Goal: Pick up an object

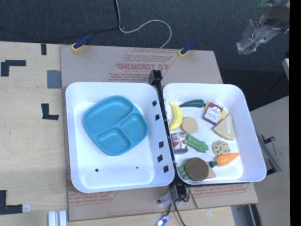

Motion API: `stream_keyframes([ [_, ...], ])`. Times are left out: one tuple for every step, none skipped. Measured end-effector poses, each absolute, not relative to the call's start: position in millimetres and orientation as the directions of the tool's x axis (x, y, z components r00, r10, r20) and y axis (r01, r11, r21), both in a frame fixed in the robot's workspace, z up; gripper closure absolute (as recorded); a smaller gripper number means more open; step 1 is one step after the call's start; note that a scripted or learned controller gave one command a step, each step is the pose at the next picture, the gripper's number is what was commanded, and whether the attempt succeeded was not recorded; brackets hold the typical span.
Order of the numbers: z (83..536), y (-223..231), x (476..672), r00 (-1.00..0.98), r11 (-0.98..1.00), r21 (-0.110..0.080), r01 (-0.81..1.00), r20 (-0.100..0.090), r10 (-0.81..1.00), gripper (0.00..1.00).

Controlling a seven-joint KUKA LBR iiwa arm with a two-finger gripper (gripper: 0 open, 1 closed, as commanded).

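Note:
The right bin (244, 105) holds several toy foods: a yellow banana (176, 116), a green pepper (192, 103), a red carton (213, 112), a sandwich wedge (225, 127), a round cracker (189, 125), a small can (179, 142), a green pickle (197, 143), a cookie (220, 148), an orange carrot (227, 159) and a dark burger patty (196, 168). My gripper (249, 37) hangs at the top right, well above and beyond the right bin, over the dark floor. Nothing shows between its fingers.
The left bin (80, 168) holds a blue divided plate (115, 125). Both bins rest on a cardboard sheet (136, 65) with clamps at its back corners. A white cable (146, 25) loops behind the bench.

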State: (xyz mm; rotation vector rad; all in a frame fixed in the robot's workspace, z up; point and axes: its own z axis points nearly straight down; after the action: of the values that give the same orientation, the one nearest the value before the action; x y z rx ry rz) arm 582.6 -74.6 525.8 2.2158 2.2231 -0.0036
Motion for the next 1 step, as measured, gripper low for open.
stream_keyframes([
  [535.7, -74.2, 582.9, -0.004, 0.004, 0.0, 1.0, -0.004, 1.0, 1.0],
])
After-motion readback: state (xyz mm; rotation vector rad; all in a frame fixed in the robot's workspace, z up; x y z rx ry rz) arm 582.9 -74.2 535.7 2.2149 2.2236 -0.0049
